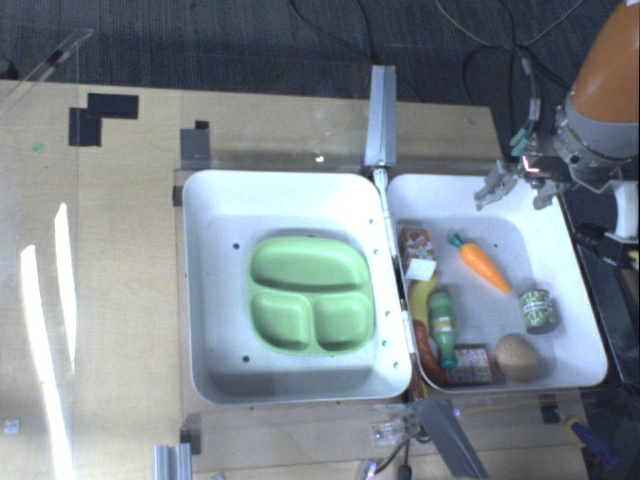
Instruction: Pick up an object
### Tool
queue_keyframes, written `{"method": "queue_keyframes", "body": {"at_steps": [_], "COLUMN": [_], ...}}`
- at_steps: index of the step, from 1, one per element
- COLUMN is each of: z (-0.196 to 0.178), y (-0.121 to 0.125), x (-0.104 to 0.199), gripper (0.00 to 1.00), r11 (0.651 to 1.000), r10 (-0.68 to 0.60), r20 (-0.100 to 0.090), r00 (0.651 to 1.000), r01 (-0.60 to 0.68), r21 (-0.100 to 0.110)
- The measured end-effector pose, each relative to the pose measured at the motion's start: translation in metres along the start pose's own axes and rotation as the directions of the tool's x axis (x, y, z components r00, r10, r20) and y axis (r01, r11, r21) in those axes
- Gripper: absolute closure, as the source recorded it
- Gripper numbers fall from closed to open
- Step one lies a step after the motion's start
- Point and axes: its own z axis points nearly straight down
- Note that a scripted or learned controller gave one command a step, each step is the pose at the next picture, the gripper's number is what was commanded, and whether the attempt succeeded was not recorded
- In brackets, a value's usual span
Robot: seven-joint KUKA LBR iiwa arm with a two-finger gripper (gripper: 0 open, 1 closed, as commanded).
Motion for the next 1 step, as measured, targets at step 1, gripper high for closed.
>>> {"method": "queue_keyframes", "body": {"at_steps": [1], "z": [0.0798], "y": [-0.048], "x": [-0.0009], "gripper": [0.0], "r11": [0.988], "r10": [-0.156], "r20": [0.0], "r00": [0.988], "r01": [0.156], "r21": [-0.001]}}
